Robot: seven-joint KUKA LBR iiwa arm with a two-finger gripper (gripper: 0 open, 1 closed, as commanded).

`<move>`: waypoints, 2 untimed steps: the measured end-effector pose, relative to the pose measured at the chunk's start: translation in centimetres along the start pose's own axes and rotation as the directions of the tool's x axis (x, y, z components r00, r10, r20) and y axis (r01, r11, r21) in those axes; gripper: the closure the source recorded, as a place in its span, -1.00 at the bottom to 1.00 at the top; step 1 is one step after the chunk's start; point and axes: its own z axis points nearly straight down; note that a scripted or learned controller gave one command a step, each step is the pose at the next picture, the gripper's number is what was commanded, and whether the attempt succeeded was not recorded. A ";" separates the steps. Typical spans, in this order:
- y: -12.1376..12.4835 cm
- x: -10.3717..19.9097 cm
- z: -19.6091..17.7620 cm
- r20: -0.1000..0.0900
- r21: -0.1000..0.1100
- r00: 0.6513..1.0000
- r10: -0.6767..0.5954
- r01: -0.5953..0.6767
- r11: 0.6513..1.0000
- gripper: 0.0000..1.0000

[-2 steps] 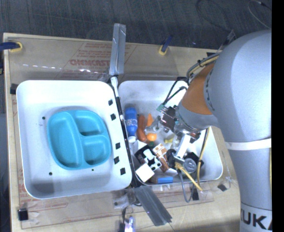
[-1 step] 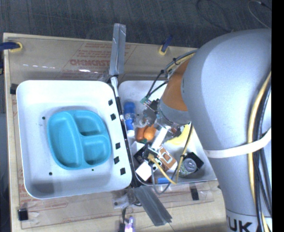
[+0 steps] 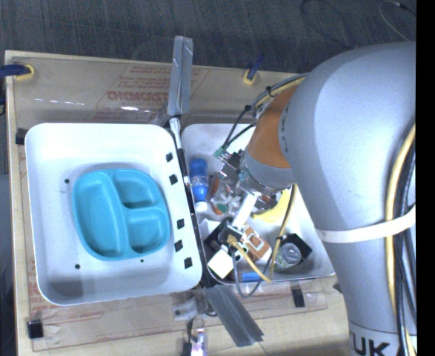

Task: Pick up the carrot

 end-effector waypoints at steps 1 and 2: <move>1.8 -0.4 0.7 -0.009 -0.004 0.984 -0.179 0.179 0.984 1.00; -6.0 4.3 -8.5 -0.004 0.010 0.956 -0.294 0.294 0.956 1.00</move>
